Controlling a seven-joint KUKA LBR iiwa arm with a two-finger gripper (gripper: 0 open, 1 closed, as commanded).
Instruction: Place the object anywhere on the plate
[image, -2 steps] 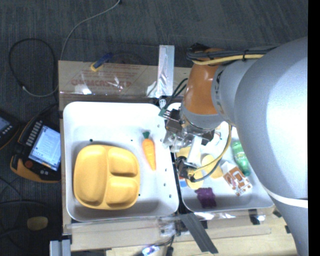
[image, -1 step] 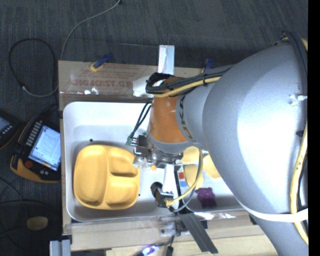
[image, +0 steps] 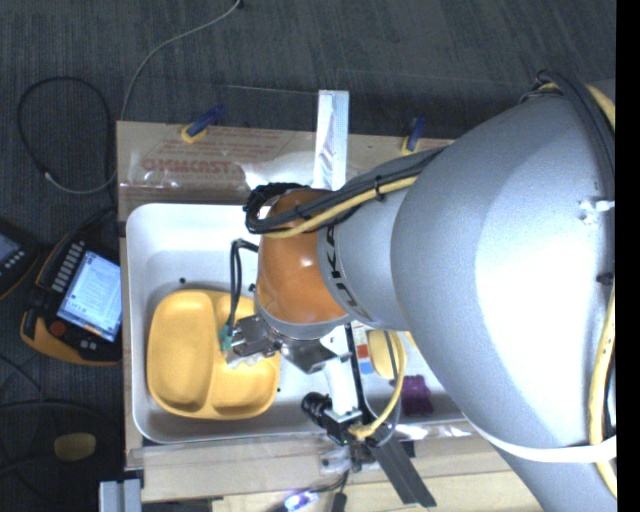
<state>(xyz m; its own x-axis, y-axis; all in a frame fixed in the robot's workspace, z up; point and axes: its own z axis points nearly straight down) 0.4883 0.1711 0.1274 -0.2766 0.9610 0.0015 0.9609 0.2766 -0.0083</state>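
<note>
A yellow divided plate (image: 185, 360) lies in the left white bin (image: 160, 250), toward its front. My gripper (image: 240, 347) hangs below the orange wrist band (image: 295, 265), low over the plate's right edge. The wrist and cables hide what lies directly under it. A small green part (image: 228, 340) shows at the gripper's left side, against the plate. In the right bin, a purple object (image: 417, 395) and a small orange and blue item (image: 373, 358) peek out from under the arm.
The big grey arm body (image: 500, 280) covers most of the right bin. A clear plastic bag (image: 190, 165) and blue clamps (image: 203, 122) sit at the bench's back edge. A teach pendant (image: 80, 300) lies on the floor to the left.
</note>
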